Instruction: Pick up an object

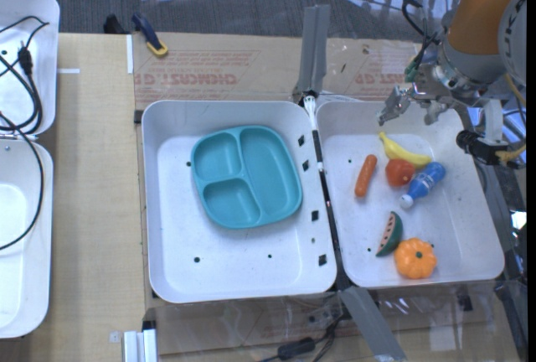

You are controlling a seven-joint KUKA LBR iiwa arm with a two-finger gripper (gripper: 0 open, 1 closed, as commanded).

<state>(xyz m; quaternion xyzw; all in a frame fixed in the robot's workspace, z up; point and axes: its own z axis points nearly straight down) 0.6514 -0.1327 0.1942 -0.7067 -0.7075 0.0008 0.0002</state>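
Observation:
My gripper [411, 110] hangs over the back edge of the right bin [459, 228], its two fingers spread open with nothing between them. Just in front of it lies a yellow banana [405, 151], touching a red tomato [399, 173]. A blue bottle [422, 183] lies to the right of the tomato. An orange carrot [365, 176] lies apart to the left. Nearer the front are a watermelon slice [389, 233] and an orange pumpkin [415, 259].
The left bin [172, 251] holds a teal divided plate [245, 176]. A grey divider post [314, 50] stands behind the join of the two bins. A blue and yellow tool [149, 34] lies on the cardboard at the back left. White trays with black cables [21, 92] sit far left.

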